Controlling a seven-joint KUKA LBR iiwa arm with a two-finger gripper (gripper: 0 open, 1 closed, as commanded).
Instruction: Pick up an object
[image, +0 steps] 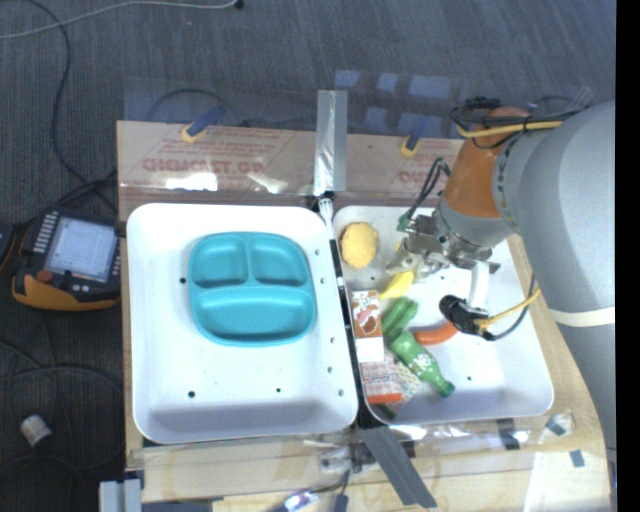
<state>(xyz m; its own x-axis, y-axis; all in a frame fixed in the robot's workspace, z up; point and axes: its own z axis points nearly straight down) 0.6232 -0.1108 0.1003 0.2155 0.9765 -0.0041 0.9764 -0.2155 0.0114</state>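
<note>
We see the arm (560, 230) reaching in from the right, its grey bulk over the right bin (520, 400), the orange band bent down toward the bin's upper middle. The left bin (160, 400) bears a teal divided tray (250, 287). In the right bin the candidate objects lie clustered along its left half: a long printed carton (370, 345) against the left wall, a green bottle (420, 362) slanting beside it, a round yellow fruit (359, 243) near the top corner, a green piece (398, 315), an orange piece (435, 334) just right of the bottle, and a small yellow piece (398, 283).

We judge the task not yet done: everything rests on the bin floor. The gripper (440, 262) sits low in the bin, just right of the small yellow piece and the fruit. We cannot tell how its end stands, released or clenched; the wrist and cables hide it. The grasp and the lift are left.
</note>
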